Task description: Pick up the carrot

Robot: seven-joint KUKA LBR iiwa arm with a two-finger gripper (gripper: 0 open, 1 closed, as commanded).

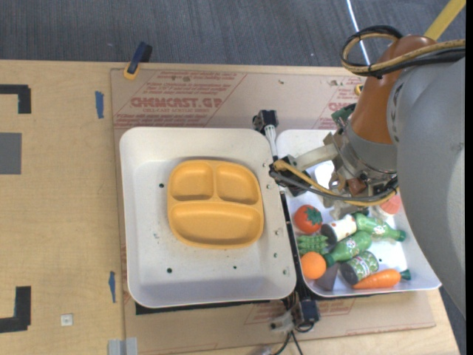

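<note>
Gripper [353,187]: it hangs over the upper middle of the right bin, under the grey wrist and orange band; the wrist and cables hide its tip, so how it is set cannot be told, and no object can be seen in its hold.
Arm [414,117]: grey and bulky, it enters from the right and covers much of the right bin's far side; black and yellow cables loop around the wrist.
Right bin [421,268]: a shallow white bin holding a cluster of toy foods in its near half.
Carrot [377,278]: an orange toy carrot lies on its side near the bin's front edge, pointing right, well below the gripper and apart from it.
Green bottles [353,247]: two green toy bottles lie tilted between the gripper and the carrot; the nearer one rests just beside the carrot.
Strawberry [307,217]: a red toy with a green top sits at the left of the right bin.
Orange fruit [313,265]: a round orange toy sits near the bin's front left corner, left of the carrot.
Left bin [140,220]: a shallow white bin beside the right one.
Plate [216,203]: a yellow-orange divided plate with three compartments lies flat in the middle of the left bin.
Bench [59,198]: a pale wooden surface with a cardboard sheet under both bins.
</note>
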